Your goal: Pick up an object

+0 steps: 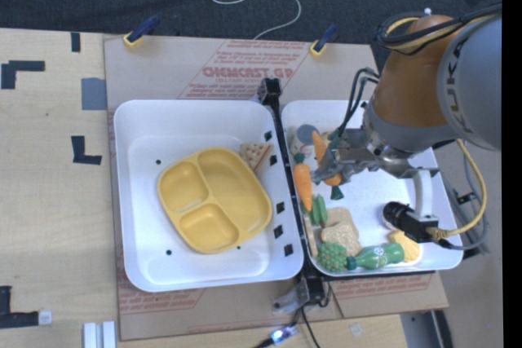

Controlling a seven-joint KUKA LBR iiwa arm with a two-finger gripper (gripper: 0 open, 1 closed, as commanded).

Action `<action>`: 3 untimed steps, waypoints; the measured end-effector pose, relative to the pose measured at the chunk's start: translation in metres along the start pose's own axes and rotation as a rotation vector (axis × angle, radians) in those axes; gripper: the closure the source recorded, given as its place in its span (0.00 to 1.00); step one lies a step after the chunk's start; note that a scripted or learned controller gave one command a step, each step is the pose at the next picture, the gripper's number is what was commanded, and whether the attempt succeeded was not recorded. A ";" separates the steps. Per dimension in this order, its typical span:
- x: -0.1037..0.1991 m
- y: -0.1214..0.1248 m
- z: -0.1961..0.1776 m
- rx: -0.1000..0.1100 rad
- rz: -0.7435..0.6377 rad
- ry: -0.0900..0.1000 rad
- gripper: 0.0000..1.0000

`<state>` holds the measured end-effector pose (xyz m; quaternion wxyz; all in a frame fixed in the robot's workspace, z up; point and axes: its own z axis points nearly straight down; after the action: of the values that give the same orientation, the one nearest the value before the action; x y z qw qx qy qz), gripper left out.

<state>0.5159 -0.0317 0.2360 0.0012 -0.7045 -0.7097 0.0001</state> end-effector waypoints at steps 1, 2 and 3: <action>0.057 0.018 0.000 0.000 -0.001 0.000 1.00; 0.099 0.015 0.017 0.003 0.002 -0.001 1.00; 0.096 0.031 0.019 0.000 0.005 -0.002 1.00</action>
<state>0.5466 0.0648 0.2169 0.0007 -0.7061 -0.7081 0.0009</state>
